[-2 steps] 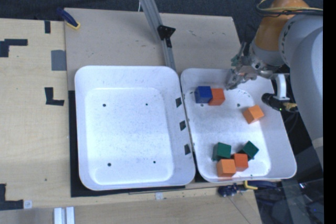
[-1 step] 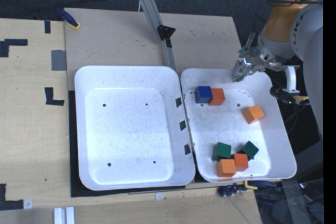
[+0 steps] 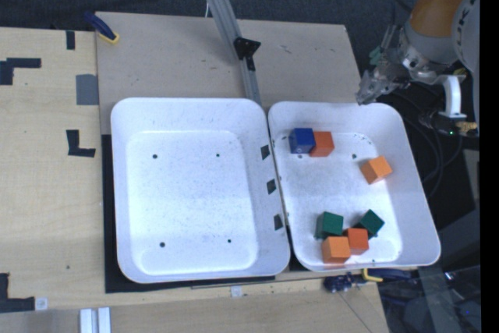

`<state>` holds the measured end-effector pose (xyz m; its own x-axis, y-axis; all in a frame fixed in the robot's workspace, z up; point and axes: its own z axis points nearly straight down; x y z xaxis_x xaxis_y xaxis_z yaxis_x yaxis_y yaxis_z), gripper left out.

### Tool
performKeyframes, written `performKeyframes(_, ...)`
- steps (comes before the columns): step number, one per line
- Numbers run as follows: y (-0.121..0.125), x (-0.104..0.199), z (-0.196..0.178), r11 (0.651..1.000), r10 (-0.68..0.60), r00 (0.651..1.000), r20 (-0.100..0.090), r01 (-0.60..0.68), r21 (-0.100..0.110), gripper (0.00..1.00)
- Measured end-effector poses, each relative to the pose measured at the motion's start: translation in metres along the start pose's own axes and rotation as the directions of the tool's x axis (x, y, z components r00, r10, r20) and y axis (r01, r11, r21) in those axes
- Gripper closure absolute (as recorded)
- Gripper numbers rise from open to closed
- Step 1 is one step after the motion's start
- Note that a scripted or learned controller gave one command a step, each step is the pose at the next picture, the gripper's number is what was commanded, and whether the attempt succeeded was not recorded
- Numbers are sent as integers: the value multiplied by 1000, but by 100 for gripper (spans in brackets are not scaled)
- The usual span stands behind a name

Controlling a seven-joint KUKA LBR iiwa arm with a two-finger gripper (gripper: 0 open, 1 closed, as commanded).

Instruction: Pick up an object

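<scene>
— Seven blocks lie in the right bin [image 3: 405,144], all below the fingers [image 3: 368,93]?
— Yes. The blue block [image 3: 302,139] touches an orange block [image 3: 321,144], nearest to the fingers. If the fingers are open or closed, I cannot tell.

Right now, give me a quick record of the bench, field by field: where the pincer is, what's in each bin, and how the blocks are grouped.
pincer: above the right bin's far rim, outside the bin
right bin: seven blocks
far group: blue block touching orange block
lone block: orange near the right wall
near group: two green blocks, two orange close together
left bin: white, speckled floor
held: nothing seen in the pincer
</scene>
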<state>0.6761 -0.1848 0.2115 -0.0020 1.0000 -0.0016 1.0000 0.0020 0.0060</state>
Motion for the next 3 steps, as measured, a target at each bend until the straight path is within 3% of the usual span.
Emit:
performKeyframes(1, 1, 0, -18, 1000, 0, 1000, -2, 0, 4, 100)
performKeyframes(3, -46, 82, -13, 1000, -1, 1000, -2, 1, 8, 100)
